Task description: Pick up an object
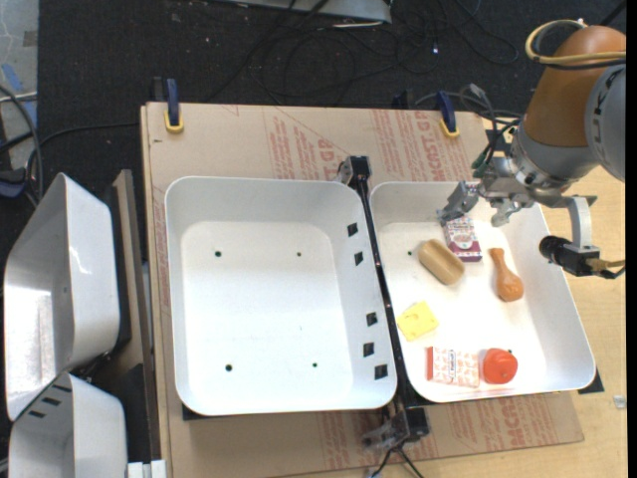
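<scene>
My gripper (481, 209) hangs over the back of the right bin (567, 312), its two fingers spread apart and open with nothing between them. Just below it lies a small maroon-and-white carton (463, 239), and touching that a tan bread roll (441, 262). An orange drumstick-shaped piece (506, 277) lies to the right. Nearer the front are a yellow wedge (417, 320), a red-and-white packet (453, 364) and a red tomato (500, 366).
The left bin (269, 287) sits beside the right one, with a black divider strip (370, 267) between them. Both rest on a cardboard-covered bench (299, 137) held by clamps. Spare white bins (55, 287) stand at the far left.
</scene>
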### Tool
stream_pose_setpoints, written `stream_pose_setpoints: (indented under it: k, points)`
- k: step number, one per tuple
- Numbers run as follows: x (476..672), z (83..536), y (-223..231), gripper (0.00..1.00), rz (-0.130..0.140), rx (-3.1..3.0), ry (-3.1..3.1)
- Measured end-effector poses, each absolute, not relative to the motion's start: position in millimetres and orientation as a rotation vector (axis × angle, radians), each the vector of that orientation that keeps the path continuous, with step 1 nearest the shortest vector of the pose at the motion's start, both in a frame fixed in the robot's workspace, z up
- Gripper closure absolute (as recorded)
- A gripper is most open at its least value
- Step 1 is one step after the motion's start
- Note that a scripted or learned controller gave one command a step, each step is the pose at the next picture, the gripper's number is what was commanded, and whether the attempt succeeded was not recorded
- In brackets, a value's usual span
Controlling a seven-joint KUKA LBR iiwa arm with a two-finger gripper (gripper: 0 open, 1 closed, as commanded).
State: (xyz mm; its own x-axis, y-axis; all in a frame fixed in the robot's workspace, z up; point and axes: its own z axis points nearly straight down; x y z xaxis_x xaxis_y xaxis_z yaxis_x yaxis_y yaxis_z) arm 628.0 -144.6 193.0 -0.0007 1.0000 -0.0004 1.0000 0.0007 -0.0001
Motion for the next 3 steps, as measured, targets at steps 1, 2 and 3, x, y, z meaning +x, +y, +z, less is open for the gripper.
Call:
stream_pose_setpoints:
  k: [1, 2, 3]
  points:
    - [613.4, 92.4, -110.5, 0.00, -0.006, 2.221, 2.232]
    - [616.0, 108.9, -112.9, 1.00, 0.000, 2.218, 2.223]
    - [646.6, 199.1, -61.9, 1.00, 0.013, 2.206, 2.225]
